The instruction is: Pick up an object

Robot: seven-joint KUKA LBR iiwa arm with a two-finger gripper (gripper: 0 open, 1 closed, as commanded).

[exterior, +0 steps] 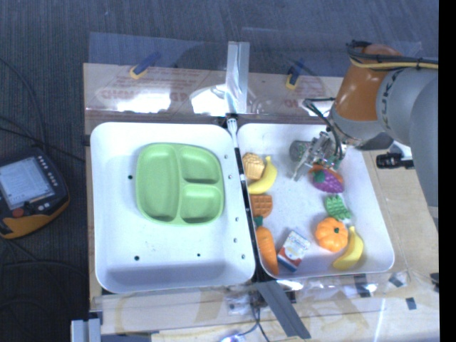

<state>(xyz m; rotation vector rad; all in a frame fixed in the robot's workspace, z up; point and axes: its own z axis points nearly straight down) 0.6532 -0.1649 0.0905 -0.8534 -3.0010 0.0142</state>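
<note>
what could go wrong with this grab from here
The gripper hangs at the upper edge of the purple grapes, so a close there may only clip them and push them away. The green toy and orange pumpkin lie just below the grapes, so a shove could crowd them together. The grapes look rounded and may slip out.

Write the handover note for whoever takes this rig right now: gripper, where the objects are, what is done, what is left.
Gripper: low in the upper part of the right bin, just above the purple grapes; nothing visibly held.
Right bin also holds: banana beside a bread roll at the left wall, waffle, carrot, small carton, green toy, orange pumpkin, second banana.
Left bin: green divided tray.
Done: arm is down among the objects.
Left: grasp one object and lift it; the grapes look nearest.
</note>
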